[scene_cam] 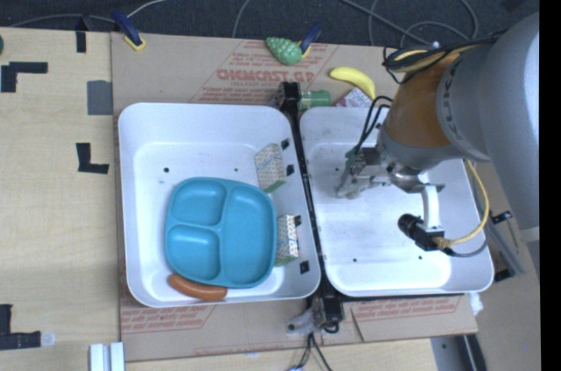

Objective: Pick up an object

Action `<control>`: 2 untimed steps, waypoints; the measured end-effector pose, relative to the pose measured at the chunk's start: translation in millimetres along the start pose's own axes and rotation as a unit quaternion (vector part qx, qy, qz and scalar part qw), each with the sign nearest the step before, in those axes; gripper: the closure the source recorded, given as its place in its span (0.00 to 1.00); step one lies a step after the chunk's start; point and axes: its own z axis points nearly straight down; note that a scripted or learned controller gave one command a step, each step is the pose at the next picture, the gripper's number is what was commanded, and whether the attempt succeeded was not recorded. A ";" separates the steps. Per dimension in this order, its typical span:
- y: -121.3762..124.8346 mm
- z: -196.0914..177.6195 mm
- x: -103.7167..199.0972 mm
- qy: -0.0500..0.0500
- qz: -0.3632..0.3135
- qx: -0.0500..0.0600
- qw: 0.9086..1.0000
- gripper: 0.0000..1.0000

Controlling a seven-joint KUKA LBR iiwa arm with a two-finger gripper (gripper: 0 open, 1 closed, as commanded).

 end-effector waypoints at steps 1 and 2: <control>-42.0 -97.9 56.7 0.000 -0.001 0.001 1.000 1.00; -31.3 -97.2 146.1 0.000 -0.001 0.002 1.000 1.00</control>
